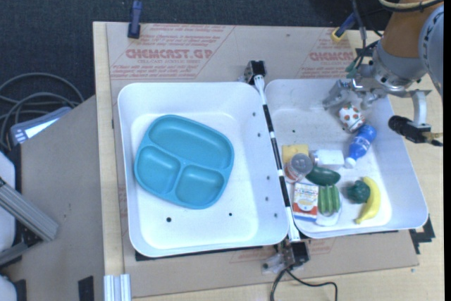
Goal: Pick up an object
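The small white object with red spots (350, 116) sits at about 1 o'clock in your right bin (412, 180), just above the blue-and-white bottle (359, 144) (its exact shape is hard to make out). Your gripper (345, 96) hangs right over it, the grey arm (405, 53) reaching in from 2 o'clock. Whether the fingers are spread or pressed together, you cannot tell.

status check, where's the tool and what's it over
Tool low in right bin, far corner. Red-and-white dotted object just below it, not seen gripped. Blue bottle close alongside; other items clustered nearer the front.
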Available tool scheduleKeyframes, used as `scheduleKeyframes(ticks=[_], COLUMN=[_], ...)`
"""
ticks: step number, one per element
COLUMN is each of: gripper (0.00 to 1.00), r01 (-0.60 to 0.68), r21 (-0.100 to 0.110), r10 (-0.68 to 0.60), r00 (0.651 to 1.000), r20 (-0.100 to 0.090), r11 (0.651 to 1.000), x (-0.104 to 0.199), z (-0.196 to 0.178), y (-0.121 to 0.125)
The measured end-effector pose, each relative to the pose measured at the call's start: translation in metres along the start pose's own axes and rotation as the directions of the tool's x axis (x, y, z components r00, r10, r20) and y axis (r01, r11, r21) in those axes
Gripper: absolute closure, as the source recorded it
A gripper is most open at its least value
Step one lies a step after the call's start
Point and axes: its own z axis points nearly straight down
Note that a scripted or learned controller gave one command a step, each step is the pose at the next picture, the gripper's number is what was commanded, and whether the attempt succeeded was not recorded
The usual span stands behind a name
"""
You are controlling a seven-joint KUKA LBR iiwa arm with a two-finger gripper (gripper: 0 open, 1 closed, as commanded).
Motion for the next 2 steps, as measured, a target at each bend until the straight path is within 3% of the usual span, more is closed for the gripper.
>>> scheduleKeyframes(ticks=[1, 2], gripper=[0.00, 0.00], r01=[0.002, 0.002], r21=[-0.001, -0.001], r10=[-0.002, -0.002], r00=[1.000, 1.000], r20=[-0.001, 0.000], r11=[1.000, 1.000], x=[0.029, 0.053], z=[0.030, 0.030], y=[0.001, -0.028])
